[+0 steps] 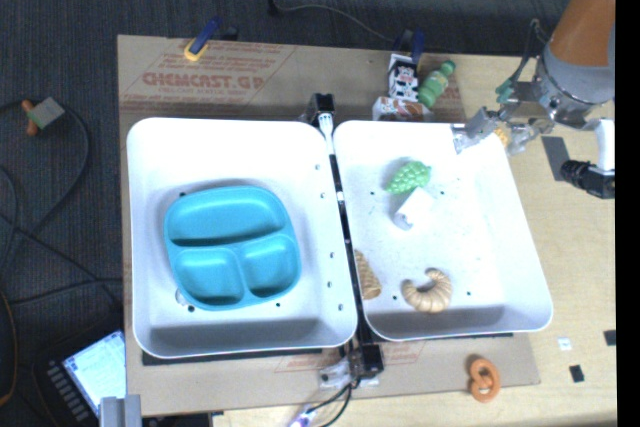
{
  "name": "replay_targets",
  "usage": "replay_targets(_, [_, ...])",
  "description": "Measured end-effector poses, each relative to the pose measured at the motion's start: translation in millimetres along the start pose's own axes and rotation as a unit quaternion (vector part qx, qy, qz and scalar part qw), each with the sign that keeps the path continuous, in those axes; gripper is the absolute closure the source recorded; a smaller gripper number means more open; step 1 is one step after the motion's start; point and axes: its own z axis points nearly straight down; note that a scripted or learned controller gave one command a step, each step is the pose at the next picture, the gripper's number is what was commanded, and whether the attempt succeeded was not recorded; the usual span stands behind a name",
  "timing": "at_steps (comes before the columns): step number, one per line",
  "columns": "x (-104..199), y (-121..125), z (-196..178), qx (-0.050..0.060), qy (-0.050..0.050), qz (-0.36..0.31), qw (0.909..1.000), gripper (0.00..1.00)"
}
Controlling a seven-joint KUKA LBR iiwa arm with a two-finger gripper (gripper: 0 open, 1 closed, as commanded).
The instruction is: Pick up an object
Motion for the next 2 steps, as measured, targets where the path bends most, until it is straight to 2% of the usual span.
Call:
replay_targets(1, [19.2,25.5,115.7,-0.009,-0.002,0.000,1.0000,0.00])
replay_targets(2, [18.8,26.2,104.8,-0.010,-0.003,-0.001,0.9999,1.00])
